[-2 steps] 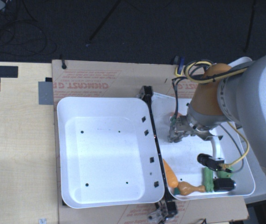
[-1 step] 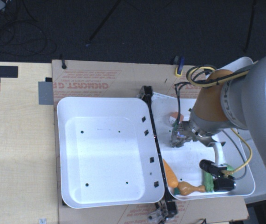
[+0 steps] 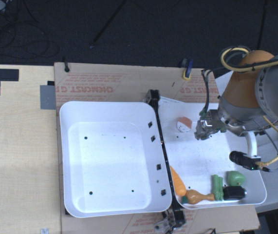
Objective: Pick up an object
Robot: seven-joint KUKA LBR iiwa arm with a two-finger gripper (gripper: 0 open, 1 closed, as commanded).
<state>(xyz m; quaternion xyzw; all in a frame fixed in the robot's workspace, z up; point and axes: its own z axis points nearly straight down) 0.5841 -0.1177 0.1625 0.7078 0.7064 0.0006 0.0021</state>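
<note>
Pincer (image 3: 203, 130) above right bin (image 3: 255, 199), grip state unclear, mirrored red print on cardboard (image 3: 109, 79) illegible.

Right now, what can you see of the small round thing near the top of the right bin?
The small round object looks whitish with a reddish-orange upper part and a dark speck on its face; material unclear. It lies alone on the floor of the right bin, near the far wall, apart from the gripper to its right. Nothing touches it.

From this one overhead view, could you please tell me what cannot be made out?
- Hand: small and dark against the arm, so its state is unclear.
- Round pinkish object: too small to identify.
- Black item beside the green pieces: blurred, its shape unclear.
- Right bin: far side hidden under the arm.
</note>
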